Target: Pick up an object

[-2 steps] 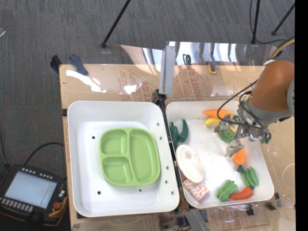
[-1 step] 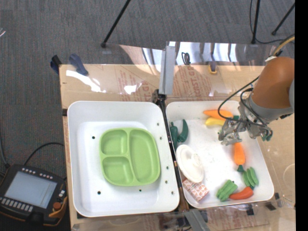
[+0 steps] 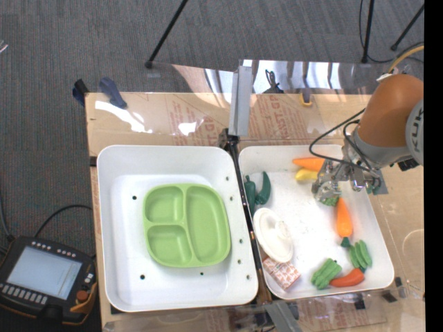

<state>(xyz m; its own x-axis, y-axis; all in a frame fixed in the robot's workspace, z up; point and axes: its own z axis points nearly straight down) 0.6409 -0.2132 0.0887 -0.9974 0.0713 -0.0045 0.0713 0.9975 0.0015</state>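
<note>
A grey robot arm with an orange band above its wrist (image 3: 391, 116) reaches in from the right over two shallow white bins on a bench, its two-finger gripper (image 3: 331, 189) lowered into the right-hand white bin (image 3: 384, 244) near that bin's far end; whether the fingers stand wide or closed cannot be told from this angle. Just beside the gripper lie an orange toy carrot (image 3: 309, 163) and a small yellow toy piece (image 3: 304, 176), with a green toy item (image 3: 329, 200) directly beneath it. Nearer the front of the same bin sit a second orange carrot-shaped toy (image 3: 344, 218), a white round lidded dish (image 3: 273, 235), a dark green curved toy (image 3: 263, 189), a red toy chilli (image 3: 347, 278) and a patterned small packet (image 3: 283, 274). The left-hand white bin (image 3: 118, 185) carries a light green divided plastic plate (image 3: 187, 225).
</note>
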